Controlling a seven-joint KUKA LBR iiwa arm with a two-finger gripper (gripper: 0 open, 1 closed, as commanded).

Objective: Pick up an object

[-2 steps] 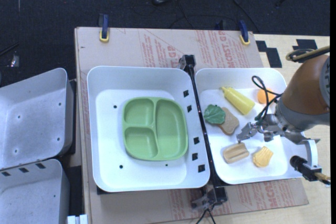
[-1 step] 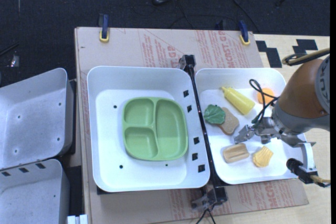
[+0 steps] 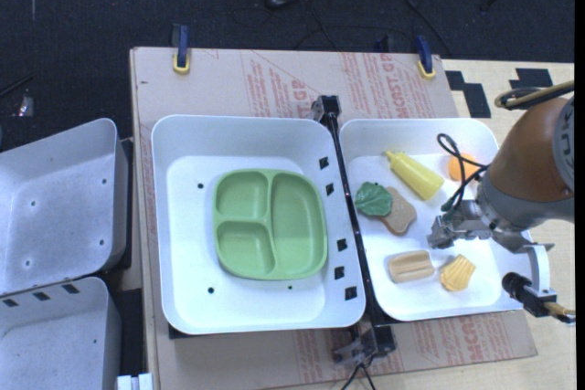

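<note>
Camera view is showing us hanging low over the right-hand white bin (image 3: 375, 288), with our gripper (image 3: 445, 231) poised among the toy foods. We are seeing nothing between its fingers, and how widely they are parted we cannot tell, since the metal parts are blurring together from this angle.

We are judging that we are in the approach step, not yet holding anything. Just below the gripper the tan bread-like block (image 3: 409, 266) is lying flat, and beside it, below and slightly right of the gripper, the ridged yellow piece (image 3: 458, 273) is resting. To the gripper's left the brown slice (image 3: 400, 213) is touching the green leafy piece (image 3: 370, 197). Up and a little left of the gripper the yellow bottle (image 3: 414, 174) is lying on its side, and an orange piece (image 3: 456, 168) is peeking out above it, partly behind a black cable. The nearest candidates are the tan block and the ridged piece; the next move is calling for us to centre over one of them, drop, and close.

Well off to the gripper's left, the other bin (image 3: 174, 196) is holding a green divided tray (image 3: 271, 224). Both bins are sitting on a cardboard-covered bench (image 3: 274, 73), clamped at its far edge, over dark speckled flooring strewn with cables.
</note>
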